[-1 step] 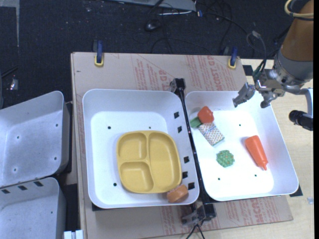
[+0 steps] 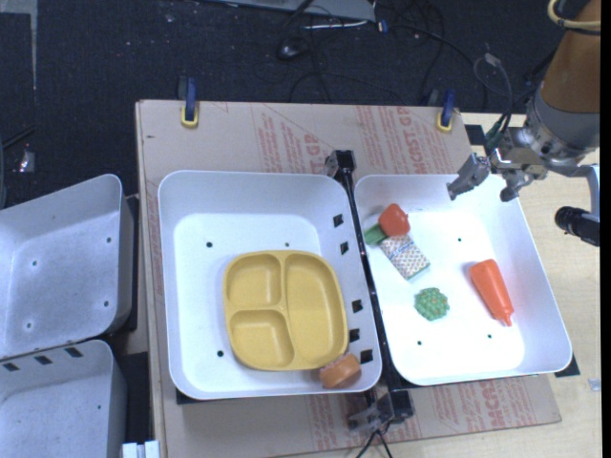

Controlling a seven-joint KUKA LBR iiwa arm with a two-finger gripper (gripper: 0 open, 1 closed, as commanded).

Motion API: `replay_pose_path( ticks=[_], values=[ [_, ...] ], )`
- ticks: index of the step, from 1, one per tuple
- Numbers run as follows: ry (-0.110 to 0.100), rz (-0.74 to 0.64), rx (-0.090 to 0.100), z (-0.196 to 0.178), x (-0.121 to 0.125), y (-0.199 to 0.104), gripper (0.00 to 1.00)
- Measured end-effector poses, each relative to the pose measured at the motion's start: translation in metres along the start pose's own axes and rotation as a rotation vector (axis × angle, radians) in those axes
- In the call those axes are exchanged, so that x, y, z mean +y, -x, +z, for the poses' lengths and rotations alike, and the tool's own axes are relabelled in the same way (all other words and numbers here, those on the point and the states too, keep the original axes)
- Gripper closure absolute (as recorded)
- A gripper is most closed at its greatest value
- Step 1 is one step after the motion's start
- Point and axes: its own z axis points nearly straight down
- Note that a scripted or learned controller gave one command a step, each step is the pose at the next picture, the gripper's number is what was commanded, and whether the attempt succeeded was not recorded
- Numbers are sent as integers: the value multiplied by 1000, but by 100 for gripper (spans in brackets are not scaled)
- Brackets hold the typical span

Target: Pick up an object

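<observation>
The right bin [image 2: 535, 351] holds a red strawberry-like toy with a green stem [image 2: 392, 221], a small patterned box [image 2: 406, 256], a green bumpy ball [image 2: 431, 303] and an orange carrot [image 2: 492, 290]. My gripper [image 2: 489, 181] hangs above the far edge of that bin, up and right of the red toy, its two fingers spread open with nothing between them. A yellow divided plate [image 2: 284, 309] lies in the left bin [image 2: 191, 208], and a small orange-brown piece [image 2: 340, 372] rests at that bin's near right corner.
A black divider [image 2: 361, 265] runs between the two bins. Both stand on a brown board [image 2: 248, 132] held by yellow clamps at the back. Spare white bins [image 2: 57, 256] lie off to the left. The arm's orange band [image 2: 578, 65] is at the upper right.
</observation>
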Motion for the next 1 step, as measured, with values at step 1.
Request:
replay_pose_path(
  ticks=[1],
  values=[
    [-6, 1, 2, 63, -2, -5, 0]
  ],
)
